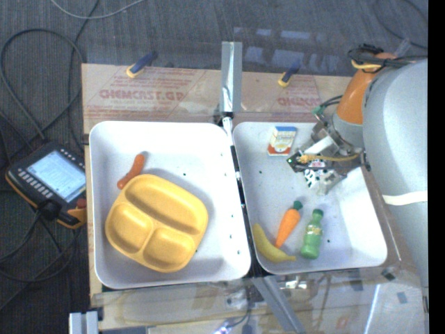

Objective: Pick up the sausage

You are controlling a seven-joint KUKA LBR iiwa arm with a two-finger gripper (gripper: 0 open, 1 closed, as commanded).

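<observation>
Sausage (131,170) in left bin by yellow tray (157,221) – pincer (304,160) over right bin, grip state unclear – needs crossing

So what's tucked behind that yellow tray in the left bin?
An orange-red sausage lies by the yellow tray, at its upper left edge. Its lower end meets the rim; anything beneath the tray is covered.

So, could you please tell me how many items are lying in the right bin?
4: a small carton near its top edge, and a carrot, a green bottle and a banana near the bottom. The gripper may hide more.
</observation>
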